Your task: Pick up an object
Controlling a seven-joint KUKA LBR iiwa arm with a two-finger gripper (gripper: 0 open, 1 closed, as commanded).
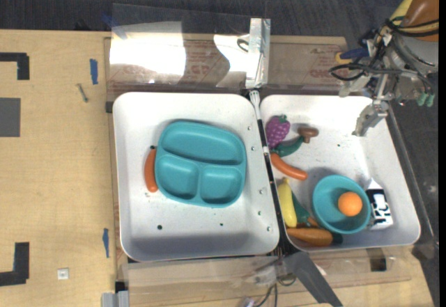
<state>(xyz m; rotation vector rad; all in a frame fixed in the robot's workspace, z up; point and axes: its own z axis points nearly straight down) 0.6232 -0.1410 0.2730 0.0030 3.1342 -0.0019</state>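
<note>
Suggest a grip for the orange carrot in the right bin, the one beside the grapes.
Grip the carrot at mid-length, from straight above, jaws closing across its narrow width. It lies flat and slanted on the right bin's floor, with its sides open there; its ends sit close to the green piece and banana.

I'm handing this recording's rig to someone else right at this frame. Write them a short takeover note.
Gripper: above the right bin's far right corner, nothing between its fingers.
Right bin: grapes, mushroom, carrot, banana, a second orange piece, teal bowl with an orange inside, black-and-white tag.
Left bin: teal divided plate, orange sausage at its left edge.
Done: nothing picked.
Left: choose an object, descend, grasp, lift.
</note>
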